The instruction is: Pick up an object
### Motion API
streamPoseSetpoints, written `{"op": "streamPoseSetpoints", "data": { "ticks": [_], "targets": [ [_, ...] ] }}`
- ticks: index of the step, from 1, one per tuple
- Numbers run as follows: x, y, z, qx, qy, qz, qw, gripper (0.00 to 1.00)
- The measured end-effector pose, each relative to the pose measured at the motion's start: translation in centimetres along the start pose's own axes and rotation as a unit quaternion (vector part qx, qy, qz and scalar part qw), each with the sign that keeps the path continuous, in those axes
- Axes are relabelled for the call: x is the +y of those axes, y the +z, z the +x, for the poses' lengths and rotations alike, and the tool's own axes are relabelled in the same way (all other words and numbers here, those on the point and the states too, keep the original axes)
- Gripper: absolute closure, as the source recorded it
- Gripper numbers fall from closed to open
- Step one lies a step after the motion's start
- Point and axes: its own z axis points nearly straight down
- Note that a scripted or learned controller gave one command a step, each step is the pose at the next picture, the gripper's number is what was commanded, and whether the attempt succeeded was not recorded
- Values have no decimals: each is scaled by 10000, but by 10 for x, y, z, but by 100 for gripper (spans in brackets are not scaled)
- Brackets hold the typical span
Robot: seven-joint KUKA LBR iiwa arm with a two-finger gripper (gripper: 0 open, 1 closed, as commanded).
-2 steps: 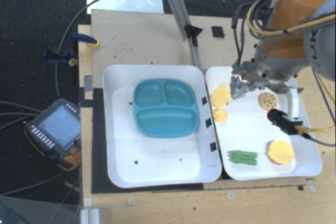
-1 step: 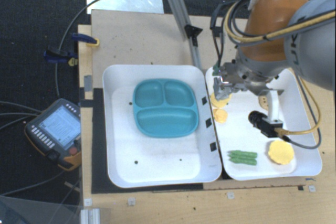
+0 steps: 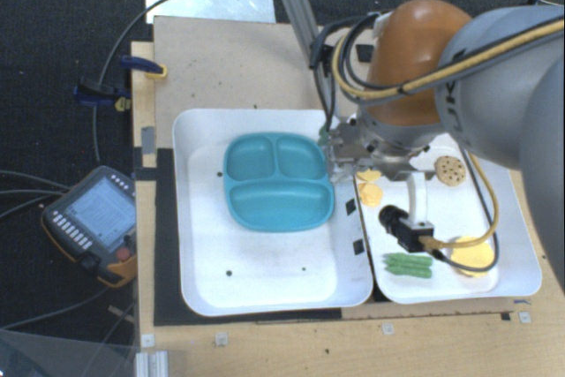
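Closest to the lens, the grey arm (image 3: pixel 508 75) reaches in from the right, and its orange band (image 3: pixel 415 57) hangs above the far end of the right bin (image 3: pixel 523 278). Below the band, the gripper (image 3: pixel 346 154) sits low over the wall between the two bins, just beside the right edge of the blue plate (image 3: pixel 278 181). The wrist hides its tip, so I cannot tell whether it is open, closed or gripping anything.

The blue plate, divided into three compartments, lies flat in the far half of the left bin (image 3: pixel 190 216), and nothing rests on it.

The loose objects that could be picked are all in the right bin. Two small yellow pieces (image 3: pixel 370 192) lie near its left wall, just beside the gripper. A round cookie (image 3: pixel 450 170) lies further right, partly under the arm. Some green beans (image 3: pixel 408 265) lie close to the near wall, with a yellow disc (image 3: pixel 478 256) just to their right.

Left of the bench (image 3: pixel 229 57), a teach pendant (image 3: pixel 93 225) rests on the dark floor. A blue clamp (image 3: pixel 99 93) grips the bench's left edge.
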Motion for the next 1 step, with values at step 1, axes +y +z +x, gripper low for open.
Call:
{"op": "streamPoseSetpoints", "data": {
  "ticks": [1],
  "targets": [
    [1, -1, -2, -3, 23, -7, 10000, 0]
  ]
}}
